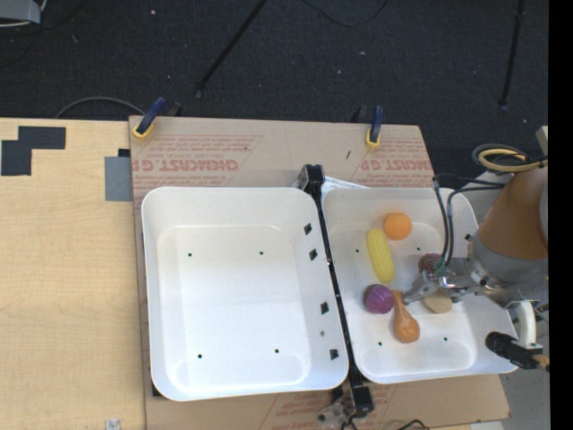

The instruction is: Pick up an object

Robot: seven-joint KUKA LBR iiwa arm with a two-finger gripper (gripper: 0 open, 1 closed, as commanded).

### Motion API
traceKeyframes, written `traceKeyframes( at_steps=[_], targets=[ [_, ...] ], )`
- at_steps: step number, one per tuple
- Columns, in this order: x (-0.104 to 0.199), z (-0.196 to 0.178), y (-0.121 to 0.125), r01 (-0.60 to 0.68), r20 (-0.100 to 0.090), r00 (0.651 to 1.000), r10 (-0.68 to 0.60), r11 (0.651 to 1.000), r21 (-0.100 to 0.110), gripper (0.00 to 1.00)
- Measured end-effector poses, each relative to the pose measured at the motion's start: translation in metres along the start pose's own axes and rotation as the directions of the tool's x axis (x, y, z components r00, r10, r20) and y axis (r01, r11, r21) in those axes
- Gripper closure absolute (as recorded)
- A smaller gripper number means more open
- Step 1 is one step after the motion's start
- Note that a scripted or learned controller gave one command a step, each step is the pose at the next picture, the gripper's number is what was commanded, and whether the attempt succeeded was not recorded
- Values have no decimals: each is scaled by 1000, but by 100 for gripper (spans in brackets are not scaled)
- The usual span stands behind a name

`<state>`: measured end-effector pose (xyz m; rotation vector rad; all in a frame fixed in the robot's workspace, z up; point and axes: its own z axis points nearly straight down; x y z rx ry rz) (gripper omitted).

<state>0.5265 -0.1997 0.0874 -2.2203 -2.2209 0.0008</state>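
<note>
End effector (428, 287) hangs low in right bin (461, 352) (beside purple object (378, 298)).

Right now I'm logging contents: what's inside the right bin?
The right bin holds an orange ball, a corn cob, a purple piece and an orange piece. The tool covers part of a beige item.

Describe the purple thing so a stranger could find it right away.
Look in the right-hand bin, the one with toys. The purple ball sits below the yellow corn and touches the orange carrot-like piece. It is the one purple item.
</note>
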Motion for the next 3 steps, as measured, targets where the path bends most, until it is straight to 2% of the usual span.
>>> traceKeyframes(
  at_steps=[1, 2, 3],
  targets=[
    [2, 0, 86, 2, 1, 1000, -2, 1000, -1, 0],
    [-5, 0, 35, -2, 0, 1000, 2, 1000, 1, 0],
    [8, 0, 96, 2, 1, 1000, -2, 1000, -2, 0]
  ],
)
